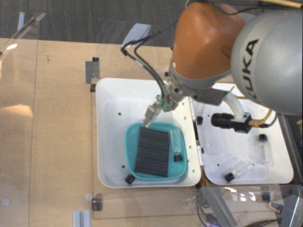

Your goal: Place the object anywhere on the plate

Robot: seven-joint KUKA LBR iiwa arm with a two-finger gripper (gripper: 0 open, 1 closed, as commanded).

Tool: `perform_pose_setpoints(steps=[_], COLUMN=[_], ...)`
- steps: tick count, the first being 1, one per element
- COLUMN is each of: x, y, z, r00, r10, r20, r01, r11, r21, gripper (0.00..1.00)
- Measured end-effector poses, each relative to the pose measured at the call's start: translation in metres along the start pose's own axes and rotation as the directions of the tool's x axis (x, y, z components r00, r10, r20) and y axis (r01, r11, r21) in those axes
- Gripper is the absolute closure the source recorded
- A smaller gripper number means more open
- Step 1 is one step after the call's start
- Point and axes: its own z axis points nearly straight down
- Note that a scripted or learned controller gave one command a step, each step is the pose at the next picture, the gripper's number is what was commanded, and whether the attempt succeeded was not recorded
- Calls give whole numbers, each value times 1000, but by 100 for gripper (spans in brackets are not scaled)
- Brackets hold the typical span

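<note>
While my gripper (150,116) hangs at twelve o'clock over the plate (134,170), I cannot tell its grip. A dark block (153,151) lies flat on that plate.

Robotics lab, KUKA arm (255,56), two white bins (106,126), wooden bench (47,126)

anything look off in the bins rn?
Mostly tidy. The dark ribbed block sits on the teal plate in the left bin, slightly skewed, with a clear vial lying beside it on the plate. Another clear vial lies loose in the right bin. No spills or damage visible.
</note>
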Motion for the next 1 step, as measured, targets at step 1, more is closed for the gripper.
perform_pose_setpoints(steps=[1], x=[-83], y=[20], z=[-69], r00=[985], r10=[-174], r20=[6], r01=[174], r11=[985], r21=[-3], gripper=[0])
